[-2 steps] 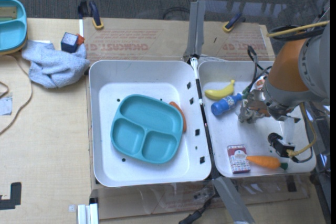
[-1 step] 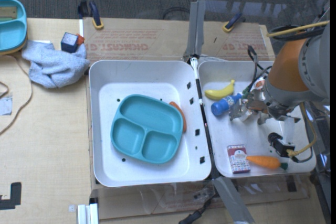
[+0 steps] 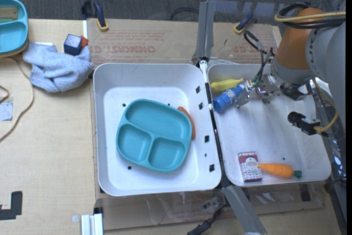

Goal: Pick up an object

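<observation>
Seemingly the claw (image 3: 248,91) pinches the blue bottle (image 3: 226,98) at ten o'clock in the right bin (image 3: 286,143). Light, stiff, slippery plastic; grip across its middle, beside the banana (image 3: 224,85).

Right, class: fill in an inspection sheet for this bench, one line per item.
Surface: brown bench bearing two white bins.
Job's things: blue bottle, yellow object, carrot and small red box in right bin; teal divided plate in left bin.
Clutter: grey cloth, blue cube.
Grippers: claw by the bottle; grip unclear.
Cables: yellow cable on arm.
Surroundings: dark floor.
</observation>
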`<state>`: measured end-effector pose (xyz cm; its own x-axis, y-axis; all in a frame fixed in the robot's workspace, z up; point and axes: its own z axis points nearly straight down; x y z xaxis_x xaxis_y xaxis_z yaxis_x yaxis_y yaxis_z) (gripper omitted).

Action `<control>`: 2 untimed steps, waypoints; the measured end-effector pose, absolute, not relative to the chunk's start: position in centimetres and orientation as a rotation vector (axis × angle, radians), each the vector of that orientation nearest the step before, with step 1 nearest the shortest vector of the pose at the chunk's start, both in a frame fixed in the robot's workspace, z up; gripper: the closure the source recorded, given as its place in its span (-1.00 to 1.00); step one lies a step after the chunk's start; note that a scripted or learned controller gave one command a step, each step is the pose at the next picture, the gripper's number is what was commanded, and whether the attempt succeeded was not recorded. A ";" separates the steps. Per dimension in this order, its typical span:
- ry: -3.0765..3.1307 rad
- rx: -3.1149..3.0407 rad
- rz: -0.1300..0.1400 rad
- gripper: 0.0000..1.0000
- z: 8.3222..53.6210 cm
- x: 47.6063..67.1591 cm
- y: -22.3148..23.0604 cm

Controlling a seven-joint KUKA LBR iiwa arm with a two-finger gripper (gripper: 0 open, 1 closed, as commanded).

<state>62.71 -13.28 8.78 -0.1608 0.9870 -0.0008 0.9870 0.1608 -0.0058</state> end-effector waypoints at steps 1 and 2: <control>-2.324 -2.072 0.059 -1.00 8.5 64.7 -11.9; -2.369 -2.018 0.062 -1.00 8.5 64.7 -11.8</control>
